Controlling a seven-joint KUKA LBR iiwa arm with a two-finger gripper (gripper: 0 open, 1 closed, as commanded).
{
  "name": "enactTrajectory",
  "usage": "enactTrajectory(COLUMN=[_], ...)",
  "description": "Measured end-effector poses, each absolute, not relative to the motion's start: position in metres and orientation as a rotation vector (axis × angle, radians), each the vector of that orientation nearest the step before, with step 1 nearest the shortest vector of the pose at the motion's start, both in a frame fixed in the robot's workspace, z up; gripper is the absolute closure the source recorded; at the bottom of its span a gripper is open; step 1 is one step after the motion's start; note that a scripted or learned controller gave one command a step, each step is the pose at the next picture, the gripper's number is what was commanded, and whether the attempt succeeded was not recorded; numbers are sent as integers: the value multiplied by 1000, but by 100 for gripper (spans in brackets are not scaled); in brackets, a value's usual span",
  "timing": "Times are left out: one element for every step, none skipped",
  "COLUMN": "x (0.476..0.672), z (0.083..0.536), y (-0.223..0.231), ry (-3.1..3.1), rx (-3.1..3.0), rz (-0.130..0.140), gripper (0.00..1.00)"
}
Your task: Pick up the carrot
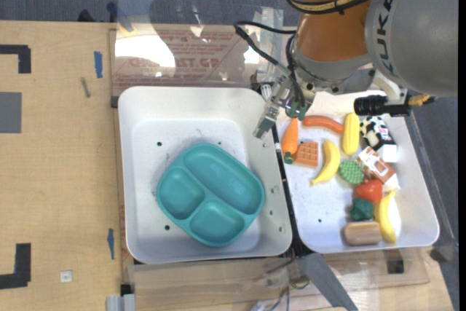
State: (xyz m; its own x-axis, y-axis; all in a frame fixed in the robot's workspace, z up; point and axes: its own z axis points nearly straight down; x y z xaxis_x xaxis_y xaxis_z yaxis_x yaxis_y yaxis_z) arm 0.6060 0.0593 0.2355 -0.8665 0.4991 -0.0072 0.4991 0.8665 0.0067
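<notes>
The left bin [138,156] holds a teal divided plate [210,193], lying flat near the middle with its three compartments bare, likely there as a place to set things down. At the seam between the two bins hangs the gripper [279,111], reaching down from the arm's orange band [335,7] at the upper right. One finger [263,124] points down over the left bin's right rim; how far apart the fingers stand I cannot tell, and nothing shows between them.

Just right of that, the carrot [290,138] lies against the right bin's left wall [285,178], touching a waffle [306,154]. It sits low beside the gripper, not held, so the pick looks not yet done. Further right the right bin is crowded with toy food: a sausage [322,123], two bananas [328,162], corn [350,133] and more, packed closely.
</notes>
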Motion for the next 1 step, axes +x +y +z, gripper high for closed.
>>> enactTrajectory(x=[619], z=[311], y=[22], ry=[3056], rx=[667], rz=[4], gripper=[100])
